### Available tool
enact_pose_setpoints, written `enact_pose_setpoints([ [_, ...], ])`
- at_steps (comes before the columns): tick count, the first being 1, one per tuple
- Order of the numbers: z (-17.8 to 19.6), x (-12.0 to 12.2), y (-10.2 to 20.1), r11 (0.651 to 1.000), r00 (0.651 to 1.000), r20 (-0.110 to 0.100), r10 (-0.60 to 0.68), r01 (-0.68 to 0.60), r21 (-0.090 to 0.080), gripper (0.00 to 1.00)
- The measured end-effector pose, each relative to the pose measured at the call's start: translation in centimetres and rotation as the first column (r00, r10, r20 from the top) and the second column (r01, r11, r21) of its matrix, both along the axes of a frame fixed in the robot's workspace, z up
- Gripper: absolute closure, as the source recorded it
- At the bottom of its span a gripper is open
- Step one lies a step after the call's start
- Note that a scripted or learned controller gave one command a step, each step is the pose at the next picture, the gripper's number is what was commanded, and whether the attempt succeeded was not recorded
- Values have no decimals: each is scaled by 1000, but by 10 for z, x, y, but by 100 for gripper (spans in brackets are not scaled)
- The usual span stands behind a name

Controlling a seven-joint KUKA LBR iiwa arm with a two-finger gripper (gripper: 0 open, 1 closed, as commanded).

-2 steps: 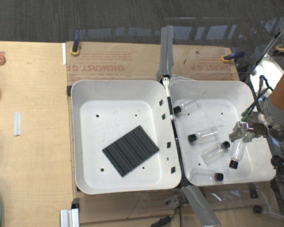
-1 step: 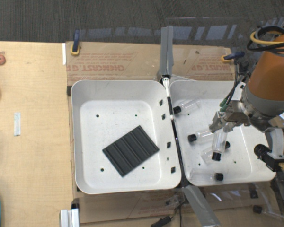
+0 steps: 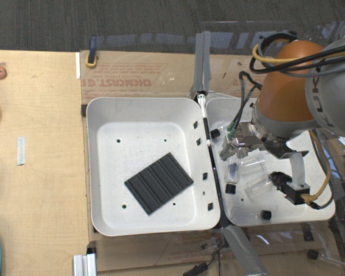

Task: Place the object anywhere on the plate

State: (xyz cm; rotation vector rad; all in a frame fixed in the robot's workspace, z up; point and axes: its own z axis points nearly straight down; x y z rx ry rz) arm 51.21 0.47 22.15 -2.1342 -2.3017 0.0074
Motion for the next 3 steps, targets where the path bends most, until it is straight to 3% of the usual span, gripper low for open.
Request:
enact_pose_setpoints([
  [1, 45, -7, 61, 974, 974, 4, 226, -226, 0, 100],
  [2, -66, -26, 141, 895, 895, 0, 446, -446, 2, 100],
  [3, 68, -34, 87, 911, 911, 4, 413, -413, 0, 100],
])
